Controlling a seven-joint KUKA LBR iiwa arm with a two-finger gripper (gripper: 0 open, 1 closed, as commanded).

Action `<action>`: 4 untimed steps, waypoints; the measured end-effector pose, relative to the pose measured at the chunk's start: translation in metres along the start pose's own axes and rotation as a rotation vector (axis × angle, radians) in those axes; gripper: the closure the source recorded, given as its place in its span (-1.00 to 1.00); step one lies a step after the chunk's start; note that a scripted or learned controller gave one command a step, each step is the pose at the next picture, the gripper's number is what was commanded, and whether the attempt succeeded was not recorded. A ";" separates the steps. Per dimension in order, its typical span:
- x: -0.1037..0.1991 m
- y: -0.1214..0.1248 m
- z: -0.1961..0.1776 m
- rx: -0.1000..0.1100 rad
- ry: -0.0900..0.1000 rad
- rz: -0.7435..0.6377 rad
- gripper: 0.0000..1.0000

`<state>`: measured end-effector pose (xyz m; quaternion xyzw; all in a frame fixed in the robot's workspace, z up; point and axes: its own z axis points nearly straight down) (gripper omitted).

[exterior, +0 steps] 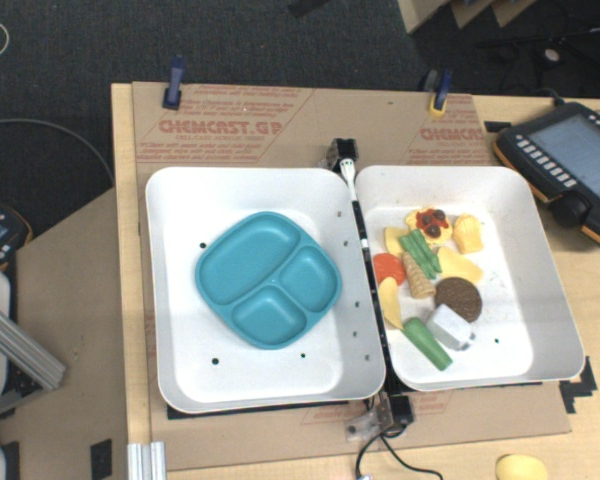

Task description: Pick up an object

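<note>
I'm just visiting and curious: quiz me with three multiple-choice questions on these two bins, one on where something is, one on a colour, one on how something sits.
1. Where are the toy foods?
A. left bin
B. right bin
C. bench

2. What colour is the divided plate?
A. red
B. teal blue
C. yellow

3. How does the plate sit?
A. flat, compartments up
B. upside down
C. leaning on the wall

Answers:
1 B: they are piled in the right bin.
2 B: it is teal blue.
3 A: its three compartments face up in the left bin.

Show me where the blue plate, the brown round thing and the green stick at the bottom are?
blue plate (268, 279): camera view, its middle ridge.
brown round thing (458, 296): camera view, middle of its top face.
green stick (426, 343): camera view, middle of its length.
</note>
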<state>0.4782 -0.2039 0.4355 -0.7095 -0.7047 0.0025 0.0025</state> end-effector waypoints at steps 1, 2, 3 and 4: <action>0.049 0.001 -0.104 -0.022 -0.003 -0.013 1.00; -0.018 0.000 -0.010 0.001 0.001 0.000 1.00; 0.002 0.001 0.136 0.007 0.006 -0.007 1.00; 0.064 0.003 0.019 -0.022 -0.002 -0.015 1.00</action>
